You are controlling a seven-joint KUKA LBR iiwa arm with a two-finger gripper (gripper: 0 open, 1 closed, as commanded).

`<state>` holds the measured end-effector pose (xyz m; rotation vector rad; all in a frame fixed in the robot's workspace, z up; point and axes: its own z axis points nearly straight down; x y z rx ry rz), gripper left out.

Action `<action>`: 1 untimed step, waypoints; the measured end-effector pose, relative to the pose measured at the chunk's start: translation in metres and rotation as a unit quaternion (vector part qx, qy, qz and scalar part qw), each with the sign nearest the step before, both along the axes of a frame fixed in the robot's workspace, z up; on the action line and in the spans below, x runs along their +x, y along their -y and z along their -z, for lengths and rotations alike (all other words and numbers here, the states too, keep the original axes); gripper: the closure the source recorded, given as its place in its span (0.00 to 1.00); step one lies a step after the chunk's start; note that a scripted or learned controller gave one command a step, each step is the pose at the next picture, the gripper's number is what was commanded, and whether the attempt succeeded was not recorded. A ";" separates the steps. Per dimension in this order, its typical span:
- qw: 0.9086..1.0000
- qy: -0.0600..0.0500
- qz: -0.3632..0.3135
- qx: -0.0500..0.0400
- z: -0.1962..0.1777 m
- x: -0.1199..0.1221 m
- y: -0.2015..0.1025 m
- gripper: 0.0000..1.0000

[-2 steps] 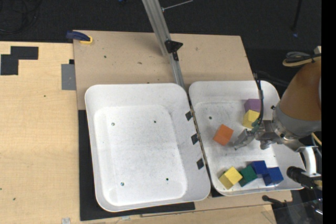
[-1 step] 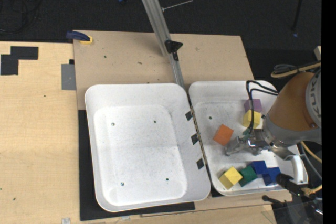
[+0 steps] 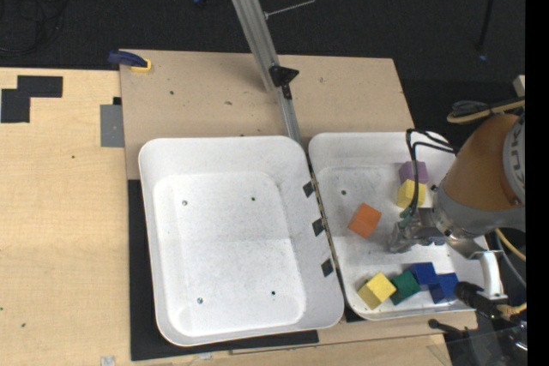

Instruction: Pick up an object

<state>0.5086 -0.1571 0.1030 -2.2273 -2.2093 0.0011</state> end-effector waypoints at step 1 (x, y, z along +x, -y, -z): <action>1.000 0.002 -0.004 -0.001 -0.042 0.003 0.003 1.00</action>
